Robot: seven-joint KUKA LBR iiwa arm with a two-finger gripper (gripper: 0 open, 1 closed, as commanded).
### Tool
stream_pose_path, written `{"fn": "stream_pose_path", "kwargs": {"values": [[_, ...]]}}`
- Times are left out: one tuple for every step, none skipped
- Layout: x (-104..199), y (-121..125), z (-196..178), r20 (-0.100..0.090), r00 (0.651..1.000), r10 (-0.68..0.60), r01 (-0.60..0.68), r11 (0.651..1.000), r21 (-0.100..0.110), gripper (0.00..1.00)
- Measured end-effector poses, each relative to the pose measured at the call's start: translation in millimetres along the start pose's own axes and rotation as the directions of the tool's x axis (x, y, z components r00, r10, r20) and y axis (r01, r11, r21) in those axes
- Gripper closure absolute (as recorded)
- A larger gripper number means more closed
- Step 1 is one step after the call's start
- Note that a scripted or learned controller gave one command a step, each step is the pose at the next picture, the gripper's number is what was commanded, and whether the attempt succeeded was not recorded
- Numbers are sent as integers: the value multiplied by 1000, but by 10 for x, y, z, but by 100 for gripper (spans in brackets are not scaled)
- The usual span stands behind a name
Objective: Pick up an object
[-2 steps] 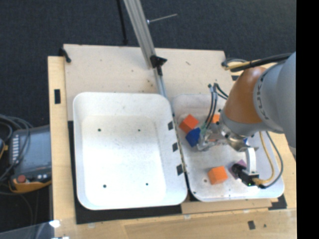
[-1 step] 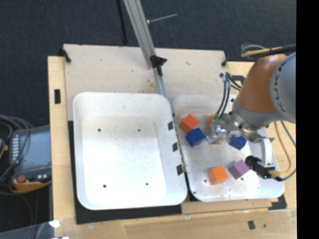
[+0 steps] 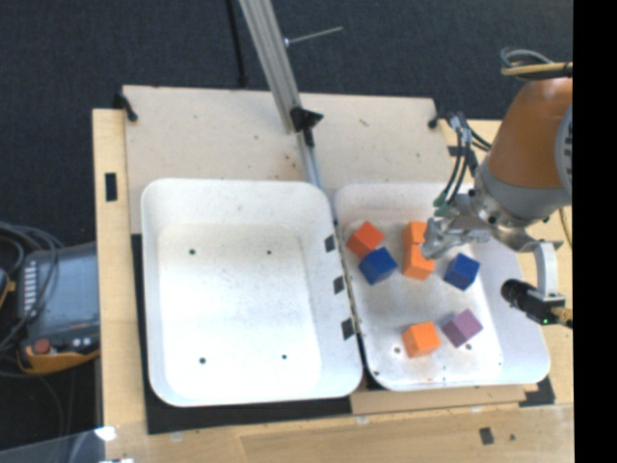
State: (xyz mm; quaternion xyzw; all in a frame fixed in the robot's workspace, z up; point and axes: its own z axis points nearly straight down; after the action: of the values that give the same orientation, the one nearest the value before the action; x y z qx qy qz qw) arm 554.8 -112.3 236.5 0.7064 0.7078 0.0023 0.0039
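In the right-hand bin point(image 3: 511, 355), the gripper point(image 3: 431, 242) stands low over a cluster of coloured blocks, the grey arm point(image 3: 528, 152) with its orange band reaching in from the right edge of the view. Directly under the gripper lies an orange block point(image 3: 416, 261), tall or perhaps two blocks stacked; the gripper body overlaps its upper part, and whether the block sits between the fingers cannot be told from this angle, nor can the spread of the hand. Just left of it sit a second orange block point(image 3: 365, 238) and a blue block point(image 3: 378, 264), touching one another near the bin's left wall. A second blue block point(image 3: 462, 271) lies just right of the gripper. Nearer the front edge, a third orange block point(image 3: 421, 339) and a purple block point(image 3: 462, 327) rest side by side. The left-hand bin point(image 3: 241, 287) adjoins the right one, both on the wooden bench point(image 3: 212, 133).
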Motion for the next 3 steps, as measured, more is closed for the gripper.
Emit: {"fn": "stream_pose_path", "kwargs": {"values": [[-11, 10, -157, -2, 1000, -2, 2, 1000, 6, 100], [391, 146, -97, -2, 1000, -3, 3, 1000, 7, 100], [943, 249, 10, -3, 1000, -5, 5, 1000, 10, 100]]}}
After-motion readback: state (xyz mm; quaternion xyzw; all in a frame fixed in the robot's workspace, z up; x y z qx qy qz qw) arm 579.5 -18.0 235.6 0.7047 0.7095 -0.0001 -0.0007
